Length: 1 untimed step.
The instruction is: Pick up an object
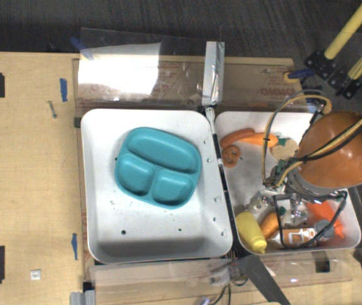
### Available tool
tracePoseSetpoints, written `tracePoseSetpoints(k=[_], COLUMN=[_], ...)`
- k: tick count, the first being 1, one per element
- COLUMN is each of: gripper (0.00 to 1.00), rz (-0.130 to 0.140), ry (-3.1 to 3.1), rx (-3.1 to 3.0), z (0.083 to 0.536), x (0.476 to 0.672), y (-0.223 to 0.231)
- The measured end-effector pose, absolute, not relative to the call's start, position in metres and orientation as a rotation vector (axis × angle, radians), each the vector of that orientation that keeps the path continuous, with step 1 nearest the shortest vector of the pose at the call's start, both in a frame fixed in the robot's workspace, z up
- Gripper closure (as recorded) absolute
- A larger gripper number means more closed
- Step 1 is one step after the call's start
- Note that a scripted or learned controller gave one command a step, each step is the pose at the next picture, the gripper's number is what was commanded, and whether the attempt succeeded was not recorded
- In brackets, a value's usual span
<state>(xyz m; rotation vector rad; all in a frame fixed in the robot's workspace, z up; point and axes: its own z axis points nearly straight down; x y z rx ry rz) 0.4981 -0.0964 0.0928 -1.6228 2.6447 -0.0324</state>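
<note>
Our claw (287, 210) hangs low in the right bin (244, 164), over the clutter near its front edge; we cannot tell how it is set. A yellow piece (251, 231) lies at the front left corner, an orange piece (270, 222) just beside it. We should pick one, centre over it, and descend straight, clear of the wall.

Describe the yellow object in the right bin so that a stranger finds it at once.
Look at the right bin, where the arm works. At its near left corner lies a yellow mustard bottle. It is the one yellow thing there; its neighbours are orange.
</note>
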Motion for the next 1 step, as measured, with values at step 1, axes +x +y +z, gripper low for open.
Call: tracePoseSetpoints(k=[1], gripper=[0.0], rz=[-0.032], ry=[2.565], rx=[-1.745], z=[0.0926], x=[0.4938], y=[-0.1007])
